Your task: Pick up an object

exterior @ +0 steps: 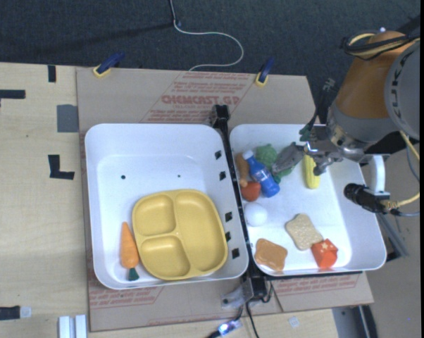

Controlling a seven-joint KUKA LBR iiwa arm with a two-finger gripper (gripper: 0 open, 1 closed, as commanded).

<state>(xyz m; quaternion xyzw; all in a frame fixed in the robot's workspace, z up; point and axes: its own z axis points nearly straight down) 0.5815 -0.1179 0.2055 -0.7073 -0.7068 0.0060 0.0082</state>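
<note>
My gripper (288, 160) hangs low over the upper part of the right bin (358, 225), reaching in from the right. Its tip is beside a green leafy item (266, 153) and just right of a blue bottle (263, 177). A yellow banana-like piece (311, 172) lies right under the wrist. A red tomato (250, 190) and a white egg (256, 215) sit lower left of the bottle. Nothing is seen held between the fingers.
The right bin's front holds a tan bread slice (303, 231), a brown toast (270, 254) and a red piece (325, 253). The left bin (99, 139) carries a yellow divided plate (178, 232) and an orange carrot (128, 248) by its left wall.
</note>
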